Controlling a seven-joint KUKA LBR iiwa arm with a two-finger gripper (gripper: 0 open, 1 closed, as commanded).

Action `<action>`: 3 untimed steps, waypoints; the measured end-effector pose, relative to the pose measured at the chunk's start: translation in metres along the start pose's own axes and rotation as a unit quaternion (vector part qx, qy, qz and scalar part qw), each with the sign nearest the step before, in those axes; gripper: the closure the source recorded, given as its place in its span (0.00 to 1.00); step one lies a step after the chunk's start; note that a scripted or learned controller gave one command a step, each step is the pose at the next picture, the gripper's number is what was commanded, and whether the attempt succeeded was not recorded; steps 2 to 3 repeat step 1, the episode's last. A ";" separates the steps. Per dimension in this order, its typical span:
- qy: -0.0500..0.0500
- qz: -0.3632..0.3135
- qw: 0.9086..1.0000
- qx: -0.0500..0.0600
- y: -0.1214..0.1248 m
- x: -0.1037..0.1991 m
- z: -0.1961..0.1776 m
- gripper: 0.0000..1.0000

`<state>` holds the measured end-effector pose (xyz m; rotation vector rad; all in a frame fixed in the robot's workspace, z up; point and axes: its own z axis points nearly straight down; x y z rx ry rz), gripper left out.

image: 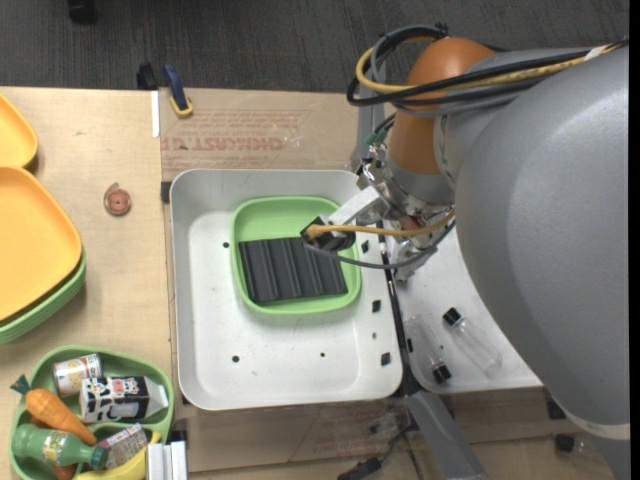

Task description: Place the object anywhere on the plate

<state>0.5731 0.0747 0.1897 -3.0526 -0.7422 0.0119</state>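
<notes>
A green square plate (262, 218) lies in the left white bin (270, 368), toward its far side. On the plate rests a dark ribbed rectangular object (292, 268), flat and covering most of the plate's near half. My gripper (378, 230) hangs over the plate's right rim, at the divide between the two bins, just right of the ribbed object's far corner. The wrist and the bulky grey arm hide the area under it.
The right bin (470, 368) holds a small clear vial with a black cap (466, 334) and another small black-capped piece (438, 372). Left of the bins are stacked yellow plates (30, 238), a green bowl of toy food (85, 408) and a small red disc (118, 200).
</notes>
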 end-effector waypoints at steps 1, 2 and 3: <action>0.001 -0.025 1.000 -0.001 0.067 0.019 0.000 0.00; 0.001 -0.025 1.000 -0.001 0.067 0.019 0.000 0.00; 0.001 -0.025 1.000 -0.001 0.067 0.019 0.000 0.00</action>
